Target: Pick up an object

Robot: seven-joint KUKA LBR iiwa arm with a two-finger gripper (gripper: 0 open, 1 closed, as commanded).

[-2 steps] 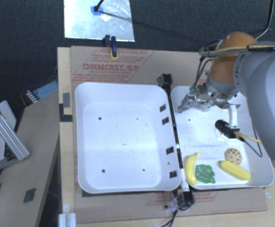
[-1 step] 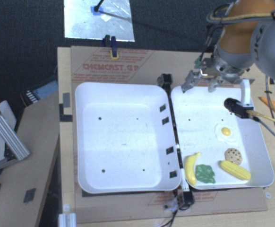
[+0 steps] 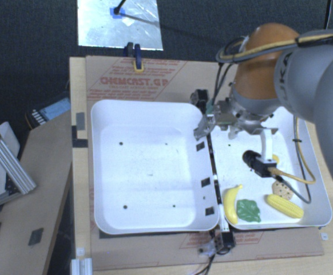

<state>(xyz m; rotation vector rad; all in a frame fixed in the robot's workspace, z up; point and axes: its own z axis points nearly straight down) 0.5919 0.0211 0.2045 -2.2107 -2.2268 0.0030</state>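
The gripper point(image 3: 235, 126), its grip state impossible to tell, hangs over the right bin point(image 3: 238, 168), well apart from the banana point(image 3: 231, 204), green piece point(image 3: 248, 211), corn point(image 3: 285, 206) and cracker point(image 3: 281, 189) lying beyond it toward the camera; judged still approaching, it must next choose one and descend.

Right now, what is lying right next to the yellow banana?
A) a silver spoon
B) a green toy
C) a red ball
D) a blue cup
B: a flat green toy lies right beside the banana, near the front edge of the right-hand bin, with a yellow corn cob on its other side.
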